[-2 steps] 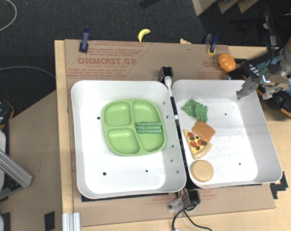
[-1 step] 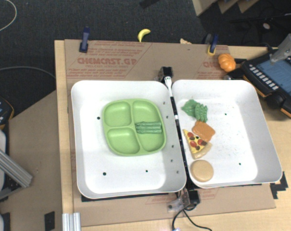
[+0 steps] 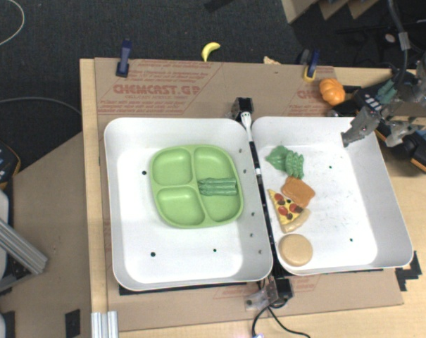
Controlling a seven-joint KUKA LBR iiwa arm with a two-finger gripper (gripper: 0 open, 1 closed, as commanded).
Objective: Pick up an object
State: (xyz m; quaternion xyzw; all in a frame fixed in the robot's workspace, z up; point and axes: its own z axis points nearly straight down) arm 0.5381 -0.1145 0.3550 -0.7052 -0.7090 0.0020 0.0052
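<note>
**A:** From the overhead camera, where is your gripper?

**B:** My gripper (image 3: 355, 133) hangs over the far right corner of the right bin (image 3: 367, 210), near its back rim. Nothing sits between my fingers; whether they are spread or closed I cannot tell at this angle.

**A:** And the things to pick?

**B:** They lie along the right bin's left side, well apart from my gripper. Farthest back is a green leafy toy (image 3: 286, 161). Just in front of it lies an orange-brown piece (image 3: 298, 189), touching a pizza slice (image 3: 289, 210). Nearest the front rim is a round tan cookie (image 3: 296, 249).

**A:** The other bin?

**B:** The left bin (image 3: 128, 210) holds a green divided plate (image 3: 196, 186) with four compartments. A darker green ridged piece (image 3: 217, 186) lies across the plate's right side, over the divider between its two right compartments.

**A:** Anything outside the bins?

**B:** An orange fruit (image 3: 331, 91) sits on the cardboard (image 3: 163, 90) behind the right bin, and a banana (image 3: 210, 50) lies beyond the board's far edge.
</note>
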